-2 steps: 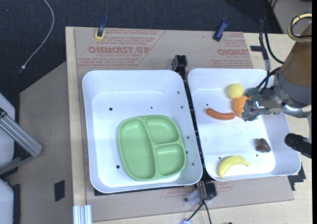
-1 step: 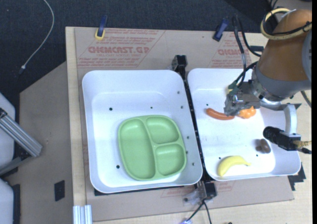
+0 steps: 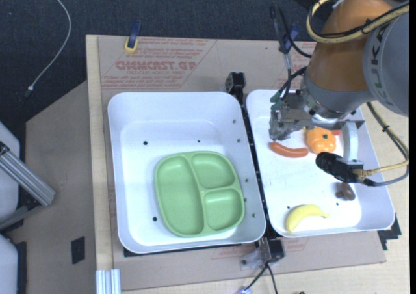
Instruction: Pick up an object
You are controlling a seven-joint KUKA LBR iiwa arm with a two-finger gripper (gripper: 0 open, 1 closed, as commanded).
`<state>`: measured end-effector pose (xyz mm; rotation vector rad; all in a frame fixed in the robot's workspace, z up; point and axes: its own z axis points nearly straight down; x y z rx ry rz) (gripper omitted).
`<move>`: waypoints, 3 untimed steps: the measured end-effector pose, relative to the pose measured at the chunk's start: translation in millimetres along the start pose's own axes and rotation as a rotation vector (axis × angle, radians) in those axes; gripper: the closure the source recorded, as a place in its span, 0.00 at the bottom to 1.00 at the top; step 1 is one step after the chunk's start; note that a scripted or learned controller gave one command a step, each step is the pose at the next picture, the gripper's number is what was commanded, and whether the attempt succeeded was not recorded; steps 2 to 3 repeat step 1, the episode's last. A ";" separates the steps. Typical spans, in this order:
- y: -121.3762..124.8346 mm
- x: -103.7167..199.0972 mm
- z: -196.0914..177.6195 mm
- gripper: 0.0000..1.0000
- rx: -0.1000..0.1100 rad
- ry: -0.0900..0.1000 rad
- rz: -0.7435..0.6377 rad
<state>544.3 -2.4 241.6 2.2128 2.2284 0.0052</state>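
Note:
My gripper (image 3: 283, 131) hangs low in the back of the right bin (image 3: 364, 218), just above the left end of an orange-red sausage-shaped toy (image 3: 289, 151). An orange pepper-like toy (image 3: 321, 140) lies right beside it, partly under the wrist. A yellow banana (image 3: 305, 215) rests near the bin's front edge. A small brown object (image 3: 345, 190) lies to the right, next to a black cylinder on the arm's cable. Nothing shows between the fingers.
The left bin (image 3: 130, 117) holds a green divided plate (image 3: 199, 192). The arm's grey and orange body covers the right bin's back right part. A black clamp (image 3: 235, 82) sits between the bins at the back.

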 end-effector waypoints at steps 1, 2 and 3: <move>12.6 49.8 -3.1 1.00 0.001 0.000 0.001; 12.6 49.8 -3.1 1.00 0.001 0.000 0.001; 12.6 49.8 -3.1 1.00 0.001 0.000 0.001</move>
